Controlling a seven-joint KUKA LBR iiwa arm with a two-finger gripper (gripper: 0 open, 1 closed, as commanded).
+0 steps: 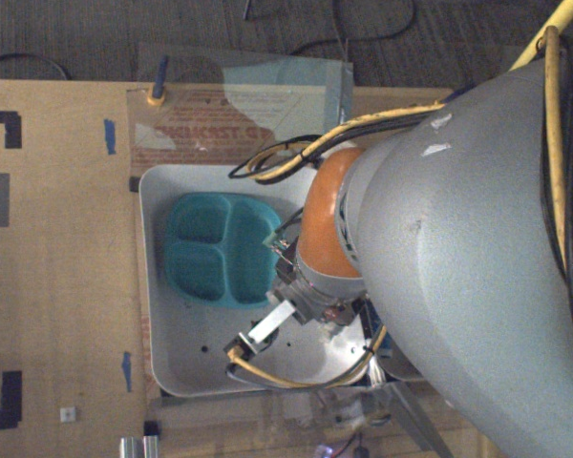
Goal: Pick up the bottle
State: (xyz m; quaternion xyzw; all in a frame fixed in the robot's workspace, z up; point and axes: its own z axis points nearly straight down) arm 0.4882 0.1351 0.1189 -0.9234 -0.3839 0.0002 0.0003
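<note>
The grey arm with its orange band (327, 219) reaches in from the right and hangs low over the white bin (162, 284). Its gripper (301, 311) points down at the bin floor, just right of a teal divided plate (218, 248) and close to that plate's lower right corner. A white block (267, 328) and yellow-black cables (267, 370) hang off the wrist over the bin's front part. The arm's bulk hides the right half of this bin and whatever lies there.
The teal plate fills the bin's back left area. Bare white floor (196, 346) lies in front of it. A clear plastic sheet with red print (220, 127) sits behind the bin. Wooden bench (57, 256) with blue tape marks extends to the left.
</note>
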